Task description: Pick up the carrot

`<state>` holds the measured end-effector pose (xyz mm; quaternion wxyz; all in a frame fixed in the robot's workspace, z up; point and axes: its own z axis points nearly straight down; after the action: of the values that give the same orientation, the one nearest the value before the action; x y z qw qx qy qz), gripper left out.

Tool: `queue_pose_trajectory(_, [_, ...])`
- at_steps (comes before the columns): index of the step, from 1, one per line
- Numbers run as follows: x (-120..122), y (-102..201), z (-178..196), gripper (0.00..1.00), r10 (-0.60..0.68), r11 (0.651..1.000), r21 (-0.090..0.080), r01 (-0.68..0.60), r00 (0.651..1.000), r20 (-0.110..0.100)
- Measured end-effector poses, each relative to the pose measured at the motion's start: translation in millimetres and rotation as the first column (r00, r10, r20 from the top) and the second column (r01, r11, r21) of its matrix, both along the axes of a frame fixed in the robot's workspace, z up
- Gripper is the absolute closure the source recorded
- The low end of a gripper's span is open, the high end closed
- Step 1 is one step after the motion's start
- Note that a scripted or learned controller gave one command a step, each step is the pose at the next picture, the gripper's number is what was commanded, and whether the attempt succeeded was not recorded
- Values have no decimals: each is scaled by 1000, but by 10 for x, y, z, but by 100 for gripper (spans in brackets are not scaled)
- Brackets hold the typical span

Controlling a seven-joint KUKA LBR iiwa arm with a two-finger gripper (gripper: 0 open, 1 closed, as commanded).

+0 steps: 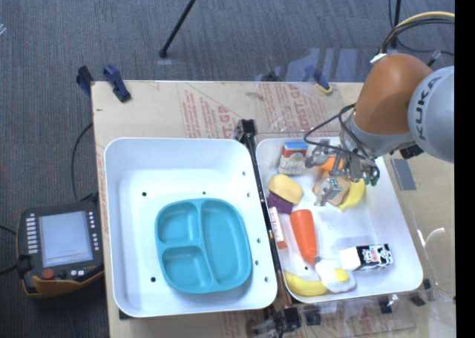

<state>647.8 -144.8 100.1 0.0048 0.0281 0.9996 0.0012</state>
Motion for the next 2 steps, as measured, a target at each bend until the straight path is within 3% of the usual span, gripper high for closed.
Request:
queue_pose_trajectory(1, [22, 6, 119, 100, 2, 1000, 0, -2, 1000, 7])
queue_pose_trajectory(2, [-310, -434, -90, 100, -52, 999, -2, 52, 999, -2])
